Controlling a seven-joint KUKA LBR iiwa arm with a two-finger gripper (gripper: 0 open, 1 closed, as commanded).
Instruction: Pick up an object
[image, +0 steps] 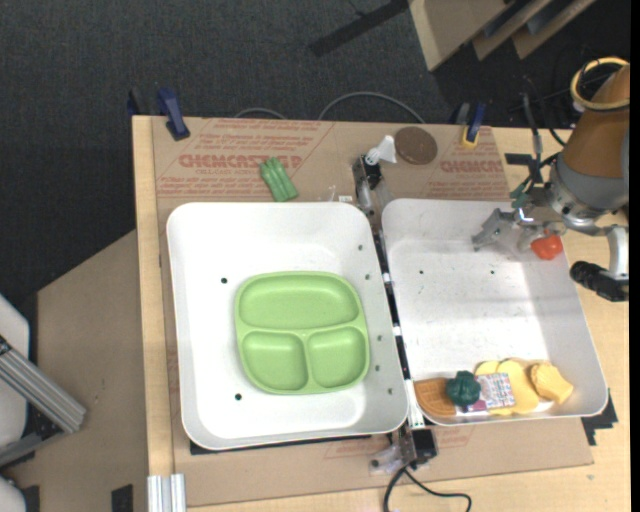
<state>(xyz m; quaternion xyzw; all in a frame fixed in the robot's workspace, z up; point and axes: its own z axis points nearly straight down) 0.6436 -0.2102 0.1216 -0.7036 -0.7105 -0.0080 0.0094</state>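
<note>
Green divided plate (300, 331) sits mid left bin (200, 300). Right bin (480, 300) holds a heap of small things along its near edge: a dark green lump (462, 388), yellow pieces (545, 380), a brown disc (432, 398) & a wrapped item (497, 392), all touching or overlapping. Gripper (492, 232) hangs over the right bin's far right corner, well apart from that heap; jaws look spread, nothing btwn them. A small orange-red thing (546, 246) lies just beside it. Green clip (279, 181) rests on the cardboard behind the left bin.

Two white bins (190, 300), one green tray (300, 330).
</note>
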